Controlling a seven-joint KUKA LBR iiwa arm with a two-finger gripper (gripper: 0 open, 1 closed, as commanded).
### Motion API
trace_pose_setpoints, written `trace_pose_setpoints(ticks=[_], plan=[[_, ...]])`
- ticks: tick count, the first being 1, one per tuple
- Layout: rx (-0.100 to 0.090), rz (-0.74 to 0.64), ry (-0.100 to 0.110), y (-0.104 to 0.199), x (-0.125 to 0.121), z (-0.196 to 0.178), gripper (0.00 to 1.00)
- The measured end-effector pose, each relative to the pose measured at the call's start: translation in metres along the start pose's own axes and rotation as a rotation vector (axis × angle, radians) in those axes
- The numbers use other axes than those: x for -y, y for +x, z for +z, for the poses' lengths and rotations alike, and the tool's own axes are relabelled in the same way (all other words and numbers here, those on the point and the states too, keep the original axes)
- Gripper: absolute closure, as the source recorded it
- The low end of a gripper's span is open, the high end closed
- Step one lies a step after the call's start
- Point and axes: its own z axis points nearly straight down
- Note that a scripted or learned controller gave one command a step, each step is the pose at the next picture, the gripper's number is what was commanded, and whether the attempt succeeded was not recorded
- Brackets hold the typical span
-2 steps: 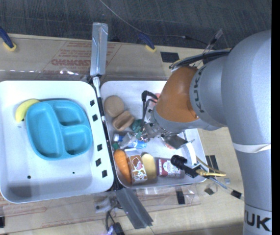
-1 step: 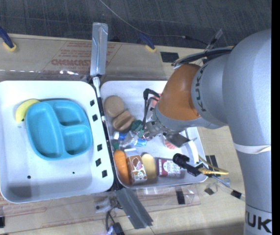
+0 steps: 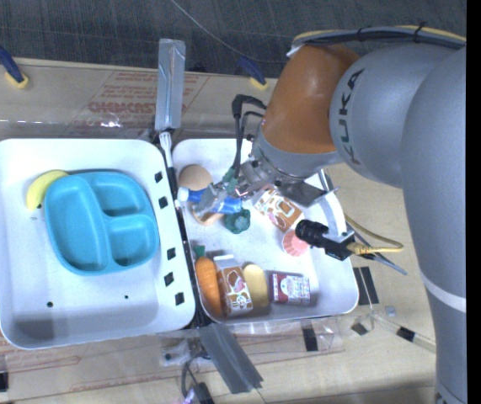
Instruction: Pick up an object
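The gripper (image 3: 238, 185) hangs low over the right bin's (image 3: 341, 291) far-left corner, just above a small teal object (image 3: 238, 220) beside a brown ball (image 3: 195, 178); whether its fingers are parted I cannot tell.

Robotics lab: KUKA arm (image 3: 366, 108), 2 taped bins (image 3: 4, 225), cables.

Blue divided tray (image 3: 101, 220) smooth plastic; white bins (image 3: 21, 310) matt plastic; arm (image 3: 392, 99) glossy.
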Motion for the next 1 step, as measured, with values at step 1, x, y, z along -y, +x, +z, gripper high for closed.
trace_pose_setpoints(ticks=[1], plan=[[0.000,-0.201,0.004,0.0285,-0.0116,-0.0292,1.00]])
